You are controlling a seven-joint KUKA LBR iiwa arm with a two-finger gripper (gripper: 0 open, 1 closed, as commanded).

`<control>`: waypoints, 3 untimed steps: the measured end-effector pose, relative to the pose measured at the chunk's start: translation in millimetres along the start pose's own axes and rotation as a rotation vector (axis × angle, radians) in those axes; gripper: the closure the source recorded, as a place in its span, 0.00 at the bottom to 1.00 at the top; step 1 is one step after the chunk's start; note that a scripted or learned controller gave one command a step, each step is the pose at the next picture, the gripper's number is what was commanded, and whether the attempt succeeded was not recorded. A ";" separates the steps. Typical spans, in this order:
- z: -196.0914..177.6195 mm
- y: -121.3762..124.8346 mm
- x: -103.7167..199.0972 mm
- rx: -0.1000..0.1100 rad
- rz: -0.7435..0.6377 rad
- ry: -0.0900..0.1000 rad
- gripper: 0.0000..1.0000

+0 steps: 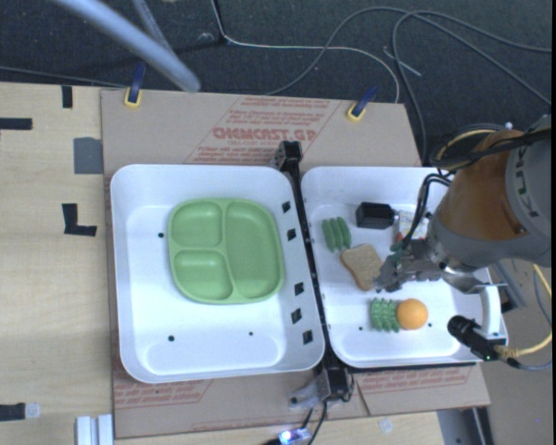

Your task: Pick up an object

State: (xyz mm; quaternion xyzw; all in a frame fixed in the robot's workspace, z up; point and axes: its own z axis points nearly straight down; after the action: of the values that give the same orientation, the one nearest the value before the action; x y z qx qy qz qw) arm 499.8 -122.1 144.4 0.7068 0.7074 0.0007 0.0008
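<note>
Two white bins side by side on a cardboard sheet. Left bin (139, 341) holds a green divided plate (226, 250), lying flat near its middle. Right bin (352, 346) holds a ridged green piece (335, 233) near the divider, a black block (374, 215), a tan bread slice (362, 265), a second ridged green piece (384, 314) touching an orange ball (411, 314). Gripper (395, 272) low over the right bin, just beside the bread slice's right edge and above the ball; whether it is spread or closed cannot be made out, nothing seen held
</note>
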 end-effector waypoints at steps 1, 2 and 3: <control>-61.6 2.4 5.9 -0.003 -0.001 -0.001 1.00; -110.2 -5.7 7.0 -0.002 0.000 -0.001 1.00; -113.5 4.5 58.8 0.003 -0.005 0.001 1.00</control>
State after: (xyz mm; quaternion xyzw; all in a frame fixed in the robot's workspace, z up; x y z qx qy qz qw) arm 504.1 -63.3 257.9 0.7048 0.7094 0.0002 -0.0007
